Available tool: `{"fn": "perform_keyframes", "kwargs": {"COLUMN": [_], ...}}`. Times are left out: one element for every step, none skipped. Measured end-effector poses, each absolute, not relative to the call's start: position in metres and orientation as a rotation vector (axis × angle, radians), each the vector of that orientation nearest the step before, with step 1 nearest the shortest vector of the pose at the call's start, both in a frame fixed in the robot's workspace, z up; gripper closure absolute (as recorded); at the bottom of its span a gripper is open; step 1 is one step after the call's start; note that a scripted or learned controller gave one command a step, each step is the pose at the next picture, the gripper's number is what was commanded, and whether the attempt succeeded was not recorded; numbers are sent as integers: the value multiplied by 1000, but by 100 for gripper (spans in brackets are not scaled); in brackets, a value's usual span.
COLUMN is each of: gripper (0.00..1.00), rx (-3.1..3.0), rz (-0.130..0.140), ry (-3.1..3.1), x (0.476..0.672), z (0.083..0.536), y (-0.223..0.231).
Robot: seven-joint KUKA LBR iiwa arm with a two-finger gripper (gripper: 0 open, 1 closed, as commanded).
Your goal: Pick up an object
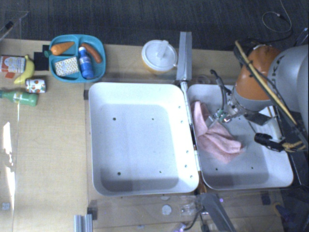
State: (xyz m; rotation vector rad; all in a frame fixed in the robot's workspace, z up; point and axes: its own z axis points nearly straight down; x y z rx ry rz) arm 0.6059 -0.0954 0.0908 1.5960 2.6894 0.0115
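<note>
On my feed the end effector [222,115] is low inside the right bin [270,175], near the middle of that bin's far half. It sits right at the upper edge of the pink cloth [219,146]. From this angle I cannot tell whether it is open or closed, or whether it has any of the fabric.

The pink cloth is crumpled. One narrow part runs along the right bin's left wall, and the bulkier part is bunched toward the bin's centre. A fold rises from that bulk toward the end effector.

The grey arm [292,69] comes in over the right bin's far right corner, and its orange band [251,79] is above the bin's far edge.

The left bin [140,139] touches the right bin along their shared wall.

On the counter [48,153], a blue divided tray [101,52] sits beyond the left bin's far left corner. It holds a small blue bottle [86,62], a carrot-like piece [63,47] and a sausage-like piece [94,53]. A white lidded cup [159,56] stands beyond the left bin's far right corner. At the counter's left edge I see a banana [26,69], a small can [35,85] and a green bottle [19,97] lying on its side.
</note>
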Motion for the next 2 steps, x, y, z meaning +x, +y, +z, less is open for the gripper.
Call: {"fn": "perform_keyframes", "kwargs": {"gripper": [100,100], "rx": [1592,1954], "rz": [18,3], "ry": [2688,2456], "x": [608,647], "z": [103,186], "y": [-94,-47]}}
